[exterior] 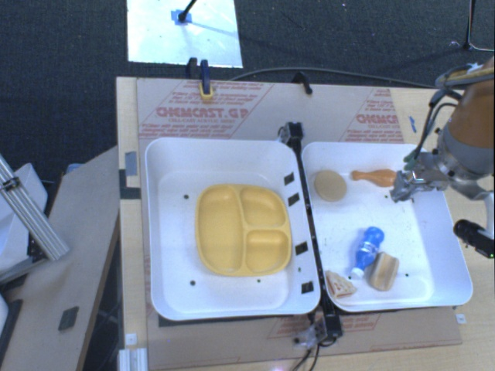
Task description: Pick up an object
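Dark carpet surrounds the desk (131, 207) where the orange-brown wooden drumstick-shaped toy (374, 177) lies at the far side of the right white plastic bin (456, 273), just beside the end effector (404, 188); whether that is released or clenched cannot be told. Rigid, light and smooth, the toy looks best pinched across its narrow handle. Nearby lie a tan round disc (330, 185), a blue plastic bottle (368, 247) and a beige wooden block (383, 271); the left bin (166, 284) holds a yellow compartment tray (244, 229).

Dark blue-black carpet floor (62, 45) surrounds the light wooden bench (128, 122); a shiny square metal plate (182, 41) lies beyond its far edge.
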